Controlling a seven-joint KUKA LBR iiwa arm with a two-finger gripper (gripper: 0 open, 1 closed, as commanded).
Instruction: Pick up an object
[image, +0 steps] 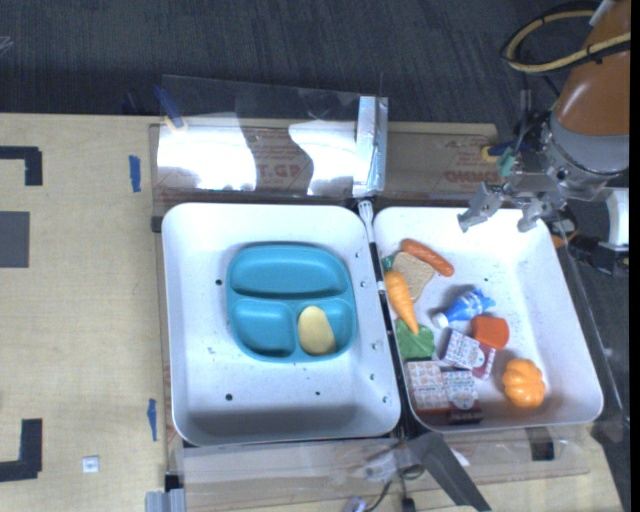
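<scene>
My gripper (503, 215) hangs over the far edge of the right bin (555, 290), its two fingers spread open with nothing between them. Below it in that bin lie toy foods: an orange carrot (401, 299), an orange-red sausage (428, 256) on a slice of bread (412, 275), a blue wrapped item (467, 305), a red-orange block (490, 331), a small orange pumpkin (523, 382), a green piece (415, 342) and small printed cartons (440, 382). The nearest of these, the sausage, lies down and left of the gripper.
The left bin (195, 300) holds a blue divided tray (285, 298) with a yellow lemon-like piece (316, 329) in its right compartment. A clear plastic sheet with a metal upright (368, 145) stands behind the bins. The right bin's far right part is bare.
</scene>
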